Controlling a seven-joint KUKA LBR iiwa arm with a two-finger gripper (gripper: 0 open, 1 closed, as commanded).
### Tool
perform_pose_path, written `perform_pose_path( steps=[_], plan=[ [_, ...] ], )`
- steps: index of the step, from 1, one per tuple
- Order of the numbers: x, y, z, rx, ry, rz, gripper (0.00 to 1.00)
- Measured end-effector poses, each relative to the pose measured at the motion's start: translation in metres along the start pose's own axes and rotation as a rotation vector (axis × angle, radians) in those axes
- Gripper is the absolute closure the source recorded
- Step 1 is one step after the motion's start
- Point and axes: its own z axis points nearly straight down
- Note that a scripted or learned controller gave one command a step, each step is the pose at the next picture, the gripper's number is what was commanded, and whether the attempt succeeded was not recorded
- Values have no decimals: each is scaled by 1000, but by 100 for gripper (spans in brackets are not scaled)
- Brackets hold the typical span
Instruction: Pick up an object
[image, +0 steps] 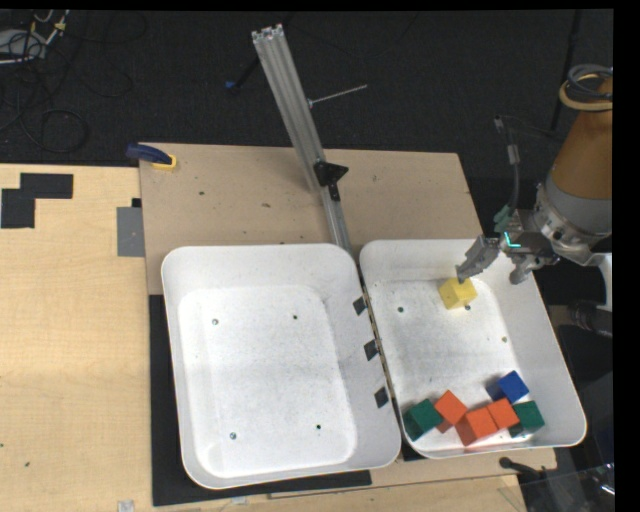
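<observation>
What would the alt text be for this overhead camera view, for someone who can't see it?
A grey robot arm reaches in from the right, its tool poised just above a yellow block in the right white bin. Orange, green and blue blocks cluster at that bin's near edge. The left white bin sits alongside on a wooden bench.

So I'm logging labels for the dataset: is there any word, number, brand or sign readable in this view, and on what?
None can be read.
Yellow block, blue block, orange blocks, green blocks: plain faces.
White bins: only small dark dots, no lettering.
Arm above the tool: no legible marking.
</observation>
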Motion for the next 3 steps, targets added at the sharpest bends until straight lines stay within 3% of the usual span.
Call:
perform_pose_path(
  steps=[3],
  plan=[
    [-9, -13, 159, 7, 2, 1, 0]
  ],
)
